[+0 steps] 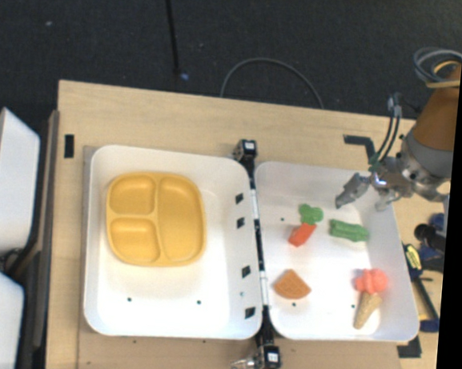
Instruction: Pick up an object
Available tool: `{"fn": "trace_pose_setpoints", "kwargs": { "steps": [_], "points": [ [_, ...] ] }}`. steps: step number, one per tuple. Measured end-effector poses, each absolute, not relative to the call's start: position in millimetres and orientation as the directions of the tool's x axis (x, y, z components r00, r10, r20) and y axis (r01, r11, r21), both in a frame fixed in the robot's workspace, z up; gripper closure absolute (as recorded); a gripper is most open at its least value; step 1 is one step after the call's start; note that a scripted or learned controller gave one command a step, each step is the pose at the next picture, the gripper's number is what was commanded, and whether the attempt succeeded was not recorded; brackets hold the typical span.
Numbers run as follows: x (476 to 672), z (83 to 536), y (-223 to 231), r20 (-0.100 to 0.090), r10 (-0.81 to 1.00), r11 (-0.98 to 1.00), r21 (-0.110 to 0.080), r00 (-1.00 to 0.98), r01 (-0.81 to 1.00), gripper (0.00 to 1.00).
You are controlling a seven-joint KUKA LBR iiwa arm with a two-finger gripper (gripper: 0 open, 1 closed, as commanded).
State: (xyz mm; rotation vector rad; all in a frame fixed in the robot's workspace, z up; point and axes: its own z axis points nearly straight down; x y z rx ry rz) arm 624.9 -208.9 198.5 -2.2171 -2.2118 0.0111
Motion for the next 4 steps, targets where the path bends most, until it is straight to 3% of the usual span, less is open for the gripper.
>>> {"fn": "trace_pose_setpoints", "kwargs": {
  "steps": [1, 3, 4],
  "points": [
    [628.3, 207.4, -208.5, -0.001, 1.0, 0.002, 0.002, -0.002, 1.0, 0.0],
    [626.3, 104.1, -197.6, -0.005, 1.0, 0.002, 0.005, -0.002, 1.0, 0.0],
    [630.3, 106.8, -199.4, -0.007, 1.0, 0.004, 0.013, -0.004, 1.0, 0.0]
  ]
}}
